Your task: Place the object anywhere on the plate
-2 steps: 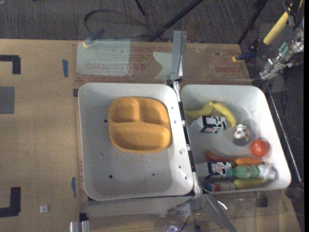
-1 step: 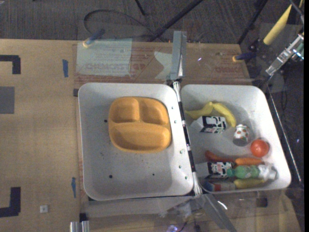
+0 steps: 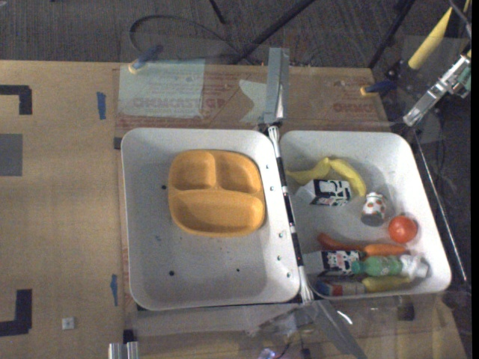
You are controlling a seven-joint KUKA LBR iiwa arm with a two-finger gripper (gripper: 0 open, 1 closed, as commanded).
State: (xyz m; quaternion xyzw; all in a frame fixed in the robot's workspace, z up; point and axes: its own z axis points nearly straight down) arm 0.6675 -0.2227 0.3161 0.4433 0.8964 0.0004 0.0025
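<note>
An orange plate [image 3: 217,191] with three compartments lies in the left bin [image 3: 150,260], toward its back, and nothing rests on it. The right bin [image 3: 397,152] holds several small objects. A yellow banana [image 3: 338,172] lies at the back, with a black-and-white milk carton [image 3: 331,193] just in front of it. To their right are a small white cup [image 3: 374,206] and a red tomato [image 3: 403,229]. An orange carrot [image 3: 364,247] lies across the bin's front half.
Along the right bin's front wall lie a second carton [image 3: 340,261], a green bottle [image 3: 387,265] and a yellow piece [image 3: 385,283], packed close together. A metal divider [image 3: 275,96] rises behind the gap between the bins. Tripod legs and clamps stand at the back right.
</note>
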